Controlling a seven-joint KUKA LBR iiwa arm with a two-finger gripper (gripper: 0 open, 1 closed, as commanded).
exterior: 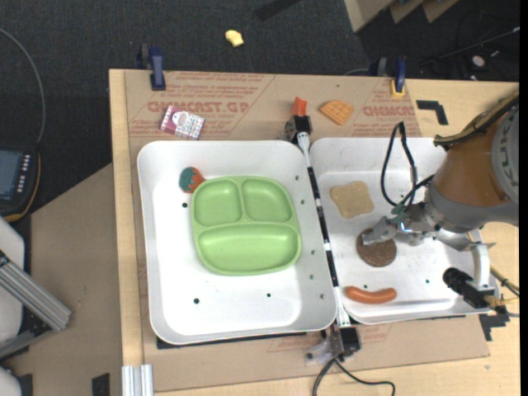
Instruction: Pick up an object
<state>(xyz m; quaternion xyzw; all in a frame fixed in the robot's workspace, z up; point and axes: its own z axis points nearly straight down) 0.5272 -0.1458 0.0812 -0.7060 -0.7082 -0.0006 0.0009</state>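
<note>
- The tool (388, 236) is hovering at the upper edge of the brown round patty (378, 251) in the right bin (429, 299); its fingers are too small and blurred to read, so I cannot tell whether they are spread or pressed together, and nothing is showing between them
- The patty is lying flat on the bin floor, so the fingers are likely risking a slide over its top instead of getting under its rim; a descent that is too shallow would be closing on air
- The tool is sitting toward the patty's upper edge rather than over its middle, so a closing pinch may be tipping or pushing the disc away toward the sausage (370, 294) near the front wall
- The tan bread slice (352, 198) is lying near the patty, just above it; a stray finger could be catching it and dragging both
- The black cable (394, 159) is looping over the bin near the wrist and could be snagging as the arm (470, 180) moves
- The green divided plate (244, 224) and the small round toy (191, 178) are resting in the left bin (165, 295), well apart from the action, so they are looking safe
</note>
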